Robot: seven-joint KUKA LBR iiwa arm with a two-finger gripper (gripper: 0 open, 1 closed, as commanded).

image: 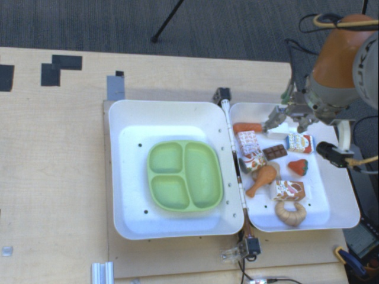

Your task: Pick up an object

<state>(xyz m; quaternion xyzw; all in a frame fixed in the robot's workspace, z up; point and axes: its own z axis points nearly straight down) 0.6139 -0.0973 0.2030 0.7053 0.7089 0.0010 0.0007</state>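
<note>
The right bin [337, 209] holds several toy foods. An orange sausage-like piece [247, 127] lies at the far left, with two small printed cartons [247, 139] [251, 158] below it. A brown chocolate bar [274, 152], a small white carton [299, 142], a red strawberry [298, 167], a chicken drumstick [262, 178], another printed carton [290, 189] and a tan bagel [290, 213] fill the remaining floor. My gripper [290, 120] hangs over the far part of this bin, just above the white carton. It is open and its fingers [275, 118] hold nothing.
The left bin [127, 158] carries a green divided plate [185, 176]. A metal rail [232, 152] runs between the two bins. The arm's orange band [340, 46] and a black cable [334, 154] hang over the right bin's far right corner.
</note>
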